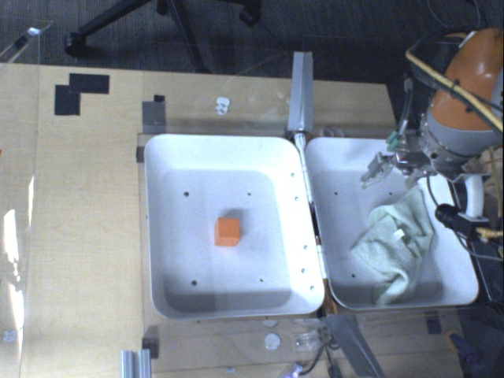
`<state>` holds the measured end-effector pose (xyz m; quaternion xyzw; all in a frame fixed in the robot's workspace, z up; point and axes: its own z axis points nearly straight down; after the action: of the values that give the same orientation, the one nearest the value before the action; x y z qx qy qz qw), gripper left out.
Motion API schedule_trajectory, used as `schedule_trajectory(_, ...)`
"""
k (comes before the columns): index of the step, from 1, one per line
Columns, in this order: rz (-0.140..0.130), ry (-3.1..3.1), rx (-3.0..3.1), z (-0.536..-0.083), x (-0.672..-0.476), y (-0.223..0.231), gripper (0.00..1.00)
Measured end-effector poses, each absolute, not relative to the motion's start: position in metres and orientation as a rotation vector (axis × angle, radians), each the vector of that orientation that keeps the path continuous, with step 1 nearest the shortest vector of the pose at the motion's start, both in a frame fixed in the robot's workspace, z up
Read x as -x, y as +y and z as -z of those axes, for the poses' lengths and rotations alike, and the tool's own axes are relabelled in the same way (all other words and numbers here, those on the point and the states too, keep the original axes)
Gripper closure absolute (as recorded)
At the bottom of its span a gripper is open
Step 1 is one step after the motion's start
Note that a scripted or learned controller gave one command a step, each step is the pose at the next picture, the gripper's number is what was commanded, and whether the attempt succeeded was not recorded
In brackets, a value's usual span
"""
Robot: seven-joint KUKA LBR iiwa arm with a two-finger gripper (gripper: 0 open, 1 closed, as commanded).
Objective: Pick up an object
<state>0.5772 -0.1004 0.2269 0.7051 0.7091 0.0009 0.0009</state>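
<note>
Nothing picked up so far, basically step 0. Nearest the camera in the right bin [339, 290]: a crumpled pale green cloth [394, 246], just lying flat on the floor there. Over in the left bin [157, 290]: 1 small orange cube [227, 231], sitting alone mid-bin, untouched. Further back, above the right bin's far side: end effector [386, 164], spread open with nothing between the fingers, near the cloth but apart from it. Still to do, by the look of it: descend, close, lift. Probably the cloth, being closest.
</note>
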Motion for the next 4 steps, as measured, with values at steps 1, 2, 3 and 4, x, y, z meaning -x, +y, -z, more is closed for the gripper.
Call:
schedule_trajectory(1,-0.002,1.934,-2.475,-0.236,-0.541,-0.107,0.0)
schedule_trajectory(2,-0.004,2.093,-2.34,-0.103,-0.53,-0.096,0.0)
schedule_trajectory(3,-0.007,2.093,-2.339,-0.114,-0.531,-0.095,1.0)
schedule_trajectory(4,-0.006,2.045,-2.379,-0.238,-0.647,-0.033,1.0)
